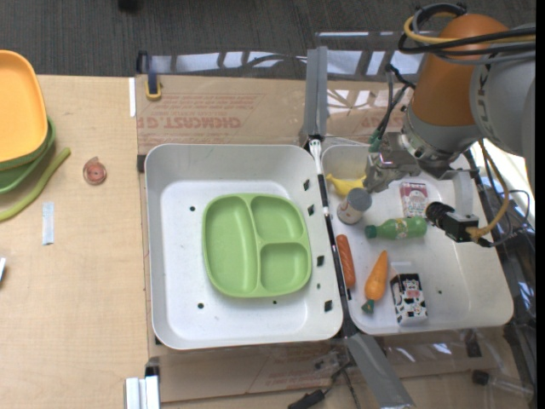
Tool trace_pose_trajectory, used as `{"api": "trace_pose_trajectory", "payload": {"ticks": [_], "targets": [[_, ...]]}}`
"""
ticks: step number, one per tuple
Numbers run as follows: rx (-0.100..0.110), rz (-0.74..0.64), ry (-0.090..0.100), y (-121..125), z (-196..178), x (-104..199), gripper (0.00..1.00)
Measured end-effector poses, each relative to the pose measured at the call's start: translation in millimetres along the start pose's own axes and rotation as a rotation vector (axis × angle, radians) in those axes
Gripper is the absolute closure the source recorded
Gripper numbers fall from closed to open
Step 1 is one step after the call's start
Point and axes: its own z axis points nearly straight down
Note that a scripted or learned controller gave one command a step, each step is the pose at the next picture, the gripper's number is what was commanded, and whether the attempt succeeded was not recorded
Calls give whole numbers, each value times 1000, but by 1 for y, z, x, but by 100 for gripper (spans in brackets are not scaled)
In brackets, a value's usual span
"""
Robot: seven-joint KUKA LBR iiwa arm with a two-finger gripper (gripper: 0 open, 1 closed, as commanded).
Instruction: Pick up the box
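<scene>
As the camera looked down at a slant, these things lay in view, largest first.

Bench: a pale wooden top (77, 313) ran along the left, with brown cardboard (221, 113) spread under both bins.

Left bin: a shallow white bin (170, 254) sat at centre, with a green divided plate inside it.

Right bin: a second white bin (477, 288) stood touching the first along its right wall, and it held all the small items.

Arm: the grey arm (511, 92) with its orange band (451, 58) reached in from the right, over the far end of the right bin.

Green plate: a three-compartment plate (257, 244) lay flat in the middle of the left bin.

Gripper: the gripper (381, 167) hung low over the far left part of the right bin, just above a banana; whether its fingers were apart or closed could not be told.

Green bottle: a bottle (398, 227) lay on its side near the middle of the right bin.

Box: a small black-and-white box (408, 296) lay near the front of the right bin, just right of a carrot and well apart from the gripper.

Carton: a red-and-white carton (413, 200) lay just behind the bottle.

Carrot: an orange carrot (375, 277) lay tilted, beside the box.

Sausage: a red sausage (345, 259) lay along the bin's left wall.

Banana: a yellow banana (345, 183) sat at the far left, beneath the gripper.
</scene>
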Motion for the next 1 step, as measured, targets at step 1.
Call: {"api": "trace_pose_trajectory", "payload": {"ticks": [1], "targets": [[-3, -277, -2, 12, -21, -96, 100]]}}
